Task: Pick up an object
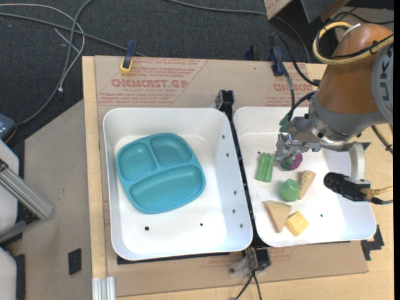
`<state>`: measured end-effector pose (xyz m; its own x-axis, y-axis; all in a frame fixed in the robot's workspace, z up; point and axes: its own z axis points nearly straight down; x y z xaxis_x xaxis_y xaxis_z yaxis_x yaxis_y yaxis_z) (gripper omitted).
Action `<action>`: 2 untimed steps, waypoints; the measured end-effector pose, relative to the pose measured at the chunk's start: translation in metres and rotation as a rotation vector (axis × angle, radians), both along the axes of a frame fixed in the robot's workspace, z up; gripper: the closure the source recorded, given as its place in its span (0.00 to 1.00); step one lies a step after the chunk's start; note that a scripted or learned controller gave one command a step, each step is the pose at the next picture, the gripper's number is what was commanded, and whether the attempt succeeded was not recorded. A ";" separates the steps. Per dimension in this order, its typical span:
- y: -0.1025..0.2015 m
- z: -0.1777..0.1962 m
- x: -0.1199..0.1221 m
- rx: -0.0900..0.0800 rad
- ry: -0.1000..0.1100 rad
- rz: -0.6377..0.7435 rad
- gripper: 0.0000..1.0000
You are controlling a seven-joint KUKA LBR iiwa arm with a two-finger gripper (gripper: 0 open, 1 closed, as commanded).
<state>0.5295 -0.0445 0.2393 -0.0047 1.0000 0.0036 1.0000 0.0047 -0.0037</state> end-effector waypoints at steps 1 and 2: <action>0.055 -0.001 -0.024 0.000 0.000 0.001 1.00; 0.101 -0.016 -0.039 0.000 0.002 0.000 1.00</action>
